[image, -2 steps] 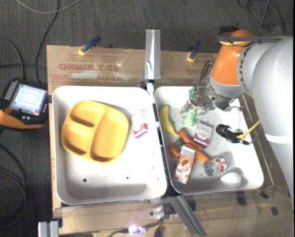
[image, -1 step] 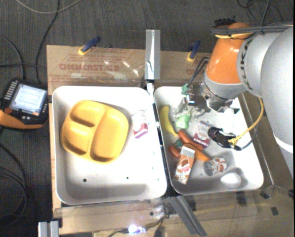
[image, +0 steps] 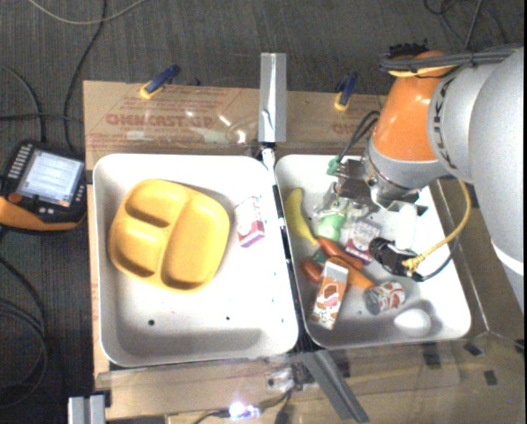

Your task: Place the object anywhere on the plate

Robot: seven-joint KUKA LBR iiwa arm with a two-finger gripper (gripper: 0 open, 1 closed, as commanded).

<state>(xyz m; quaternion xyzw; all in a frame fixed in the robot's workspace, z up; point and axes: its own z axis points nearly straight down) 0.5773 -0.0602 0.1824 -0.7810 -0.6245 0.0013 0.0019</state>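
2 white bins are sitting side by side on a brown board (image: 184,117), the left bin (image: 139,325) at 9 o'clock of the view and the right bin (image: 448,316) at 3 o'clock.

The plate (image: 170,234), yellow and divided into compartments, is lying in the left bin, toward that bin's 10 o'clock. A small pink and white carton (image: 251,222) is lying at the plate's 3 o'clock, just beside its rim and near the bin's right wall.

The arm (image: 475,122) is reaching in from 2 o'clock, its orange band (image: 404,131) hanging above the right bin's upper edge. The gripper (image: 351,203) is hanging low over the clutter toward 11 o'clock in the right bin. It is buried among the things there, so I cannot tell whether it is spread or pressed together, or whether it is pinching anything.

A banana (image: 297,219) is lying along the right bin's left wall, at the gripper's 9 o'clock. A green thing (image: 329,228) is lying between the banana and the gripper. At the gripper's 6 o'clock an orange carrot-like thing (image: 356,277) is lying, and a tall box (image: 330,295) is lying across its near end. A can (image: 385,298) is lying on its side at the box's 3 o'clock, and a white egg-like thing (image: 412,320) is sitting at the can's 4 o'clock.

A pendant (image: 38,186) with a lit screen is lying outside the bins at 9 o'clock.
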